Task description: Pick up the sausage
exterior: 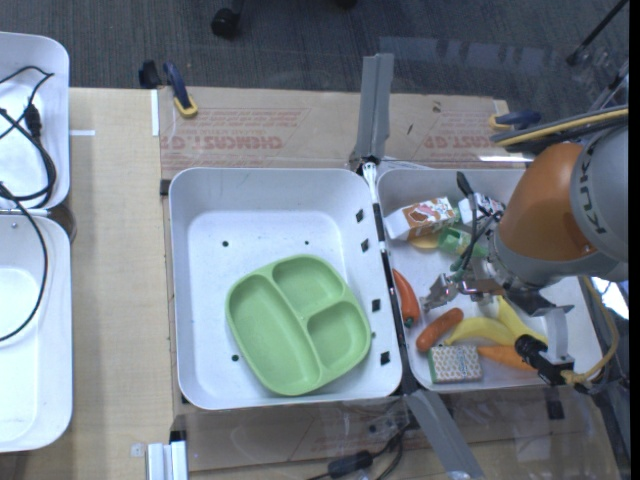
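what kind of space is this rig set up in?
Probably a robotics lab or office workspace. A grey-and-orange arm reaches over two white bins on a wooden bench, with toy food in the right bin; chair castors sit on dark carpet behind, and clamps hold the edge.

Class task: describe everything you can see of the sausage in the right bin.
The sausage is a short, smooth, glossy red-orange piece with rounded ends, plastic-looking like a toy. It lies flat on the floor of the right bin, slanted, its upper end pointing toward the pincer just above it. Nothing grips it. Its lower end sits near the speckled square block; a banana lies right beside it, contact unclear. A separate red-orange chili-like piece lies to its left, apart.
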Robot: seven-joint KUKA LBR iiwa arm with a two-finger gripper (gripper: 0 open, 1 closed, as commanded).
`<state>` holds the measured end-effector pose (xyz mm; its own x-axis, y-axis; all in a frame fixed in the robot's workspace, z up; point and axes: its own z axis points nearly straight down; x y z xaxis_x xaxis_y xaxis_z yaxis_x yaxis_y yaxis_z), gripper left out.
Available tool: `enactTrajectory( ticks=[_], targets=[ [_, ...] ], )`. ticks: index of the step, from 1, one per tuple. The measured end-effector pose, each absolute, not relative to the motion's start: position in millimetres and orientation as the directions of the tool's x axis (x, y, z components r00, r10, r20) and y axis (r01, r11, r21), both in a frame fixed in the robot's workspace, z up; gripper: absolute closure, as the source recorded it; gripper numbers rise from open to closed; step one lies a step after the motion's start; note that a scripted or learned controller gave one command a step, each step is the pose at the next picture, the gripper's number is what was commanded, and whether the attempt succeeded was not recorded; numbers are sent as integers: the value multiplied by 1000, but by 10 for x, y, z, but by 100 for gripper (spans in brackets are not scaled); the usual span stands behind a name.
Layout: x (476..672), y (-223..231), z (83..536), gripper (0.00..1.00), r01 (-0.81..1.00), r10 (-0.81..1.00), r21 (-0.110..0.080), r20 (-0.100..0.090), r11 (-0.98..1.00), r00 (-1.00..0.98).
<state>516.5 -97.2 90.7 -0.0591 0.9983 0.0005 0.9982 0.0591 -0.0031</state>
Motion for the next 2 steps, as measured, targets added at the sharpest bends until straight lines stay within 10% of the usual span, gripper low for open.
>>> enactTrajectory(
  ticks=[1, 2],
  targets=[
    [4848, -1374, 912, 0, 982, 982, 0, 0, 188, -188],
    [5419, -1688, 1377, 0, 945, 945, 0, 0, 328, -328]
  ],
)
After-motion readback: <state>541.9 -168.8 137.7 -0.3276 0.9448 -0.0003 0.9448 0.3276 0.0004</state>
